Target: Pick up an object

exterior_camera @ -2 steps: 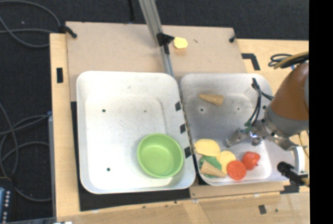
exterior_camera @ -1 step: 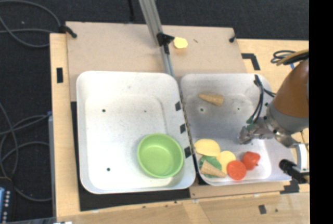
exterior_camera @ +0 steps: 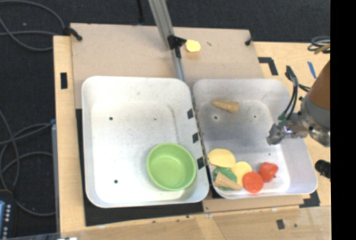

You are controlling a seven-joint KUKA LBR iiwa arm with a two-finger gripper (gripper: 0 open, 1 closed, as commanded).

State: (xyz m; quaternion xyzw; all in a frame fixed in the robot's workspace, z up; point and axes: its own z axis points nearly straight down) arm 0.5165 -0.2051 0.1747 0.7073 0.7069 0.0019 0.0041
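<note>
My gripper [exterior_camera: 276, 136] hangs over the right side of the right bin [exterior_camera: 251, 89], reaching in from the right edge of the view. A cluster of toy food lies at that bin's front: a yellow piece [exterior_camera: 221, 157], a smaller yellow piece [exterior_camera: 242, 169], a tan cone [exterior_camera: 227, 180] and two red pieces [exterior_camera: 253, 182] [exterior_camera: 268, 170]. The red pieces lie just in front of and below the gripper, apart from it. Another tan cone [exterior_camera: 226, 105] rests alone near the bin's back. A green bowl [exterior_camera: 171, 166] sits upright at the front right of the left bin [exterior_camera: 111, 99].
An aluminium post [exterior_camera: 158, 2] rises slantwise from behind the seam between the bins. A small yellow object [exterior_camera: 192, 46] lies on the board behind the bins. Cables trail over the dark floor at the left.
</note>
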